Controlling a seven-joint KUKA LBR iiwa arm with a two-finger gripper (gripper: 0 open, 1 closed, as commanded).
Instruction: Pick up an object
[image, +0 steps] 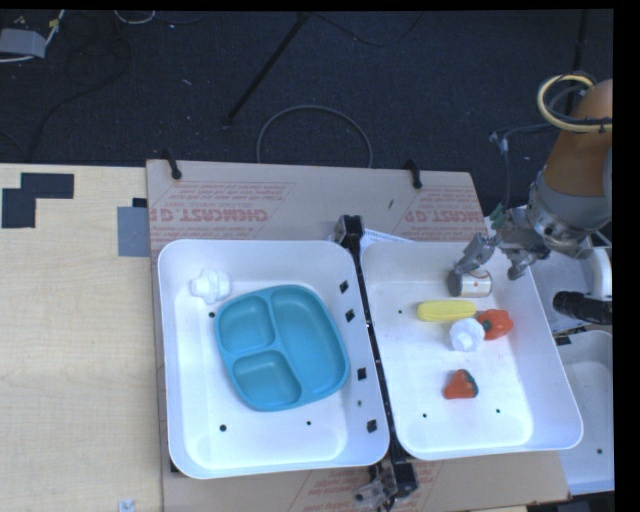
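In the right bin (520, 420) lie a yellow corn-like piece (447, 311), a small white piece (465, 336), an orange-red piece (496, 322) and a red strawberry-like piece (460, 384). A small pale cylinder (476, 286) rests near the bin's far side. My gripper (493, 266) hovers over the bin's far right corner, open, with its fingers spread. The left finger (466, 267) is just above the pale cylinder. Nothing sits between the fingers.
The left bin (190, 420) holds a blue divided plate (282, 346) and a small white object (208, 286) at its far left corner. A black divider (365, 340) separates the bins. Cardboard (300, 205) lies under both bins.
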